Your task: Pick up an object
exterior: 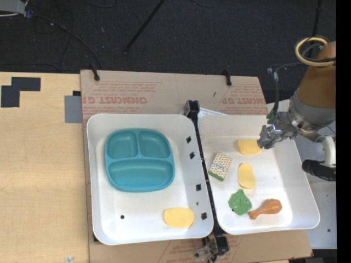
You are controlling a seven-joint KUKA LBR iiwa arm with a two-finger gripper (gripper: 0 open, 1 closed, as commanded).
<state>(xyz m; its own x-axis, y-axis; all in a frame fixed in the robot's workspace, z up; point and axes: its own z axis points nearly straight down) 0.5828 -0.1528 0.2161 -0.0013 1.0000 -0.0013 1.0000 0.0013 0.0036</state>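
Observation:
The right bin [296,163] holds several toy foods: a yellow piece [248,147] at the back, a yellow slice [246,176], a patterned green-and-white block [220,166], a green leafy piece [239,201] and a brown drumstick [266,208]. My gripper [269,136] hangs at the right of the back yellow piece, close to its right end. I cannot make out whether it touches the piece. In the left bin [98,147] lie a teal divided plate [139,160] and another yellow piece [178,217].
A raised divider [199,169] with black clips separates the two bins. The arm's grey body [315,100] stands over the right bin's far right corner. Cables run behind it. Cardboard [164,95] lies under the bins.

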